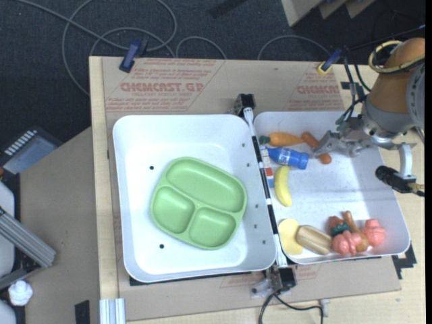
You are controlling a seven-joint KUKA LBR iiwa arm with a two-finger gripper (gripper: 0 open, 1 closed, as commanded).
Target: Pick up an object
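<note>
In the right bin [378, 194], at its 12 o'clock end, gripper [329, 145] lowered beside small orange piece [325, 158] and carrot [285, 139]; grip state impossible to tell. Approach step, probably; next, closing squarely. Carrot's long axis 9-to-3 o'clock, tip toward 3.

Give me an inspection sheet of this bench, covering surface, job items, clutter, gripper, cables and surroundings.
Surface: brown board bearing left white bin and right white bin.
Job's things: green divided plastic tray in left bin; orange toy carrot, blue bottle, yellow banana, tan bread roll, pink toy pile in right bin.
Clutter: nothing seen.
Gripper: two-finger gripper low over right bin's far end, beside carrot.
Cables: grey loops on dark floor.
Surroundings: blue clamps at board's far edge.
</note>
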